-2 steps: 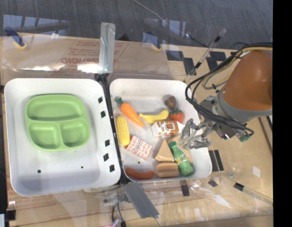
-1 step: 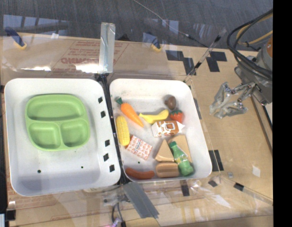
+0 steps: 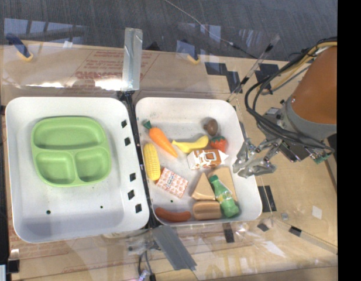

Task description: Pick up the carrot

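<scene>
Carrot [image 3: 161, 139] in right bin [image 3: 186, 107], toy food

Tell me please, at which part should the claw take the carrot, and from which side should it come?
Probably the thick orange middle of the carrot, coming from above. It lies flat, slanting from its green top at upper left to its tip at lower right, so closing across its narrow width suits it. The corn lies close below and the banana near the tip; the middle has the most room. The claw is at the bin's right rim.
</scene>
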